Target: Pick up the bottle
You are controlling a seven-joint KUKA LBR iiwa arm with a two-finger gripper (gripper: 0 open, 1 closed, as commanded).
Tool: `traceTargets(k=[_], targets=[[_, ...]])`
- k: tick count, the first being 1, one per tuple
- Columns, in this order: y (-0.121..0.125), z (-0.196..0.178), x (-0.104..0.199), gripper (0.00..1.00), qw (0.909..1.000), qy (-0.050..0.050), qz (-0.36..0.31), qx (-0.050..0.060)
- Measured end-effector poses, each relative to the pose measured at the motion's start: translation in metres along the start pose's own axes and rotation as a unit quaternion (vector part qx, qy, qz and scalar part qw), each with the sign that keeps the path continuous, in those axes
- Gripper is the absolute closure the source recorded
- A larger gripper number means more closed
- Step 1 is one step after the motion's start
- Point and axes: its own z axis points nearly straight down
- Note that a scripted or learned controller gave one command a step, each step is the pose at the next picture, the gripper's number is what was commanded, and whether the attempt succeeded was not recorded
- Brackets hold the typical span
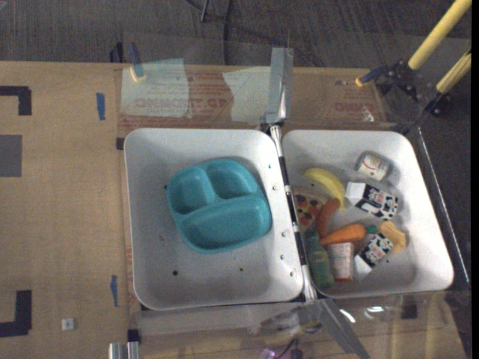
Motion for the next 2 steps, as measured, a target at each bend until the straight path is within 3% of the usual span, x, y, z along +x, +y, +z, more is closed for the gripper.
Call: traceTargets(k=[1,2], targets=[[0.0,0.02,0.004,1.0,0.9931,0.0,0.117,0.001],[0.001,0.009,0.003,1.0,0.9932,-0.001,0.116,-0.001]])
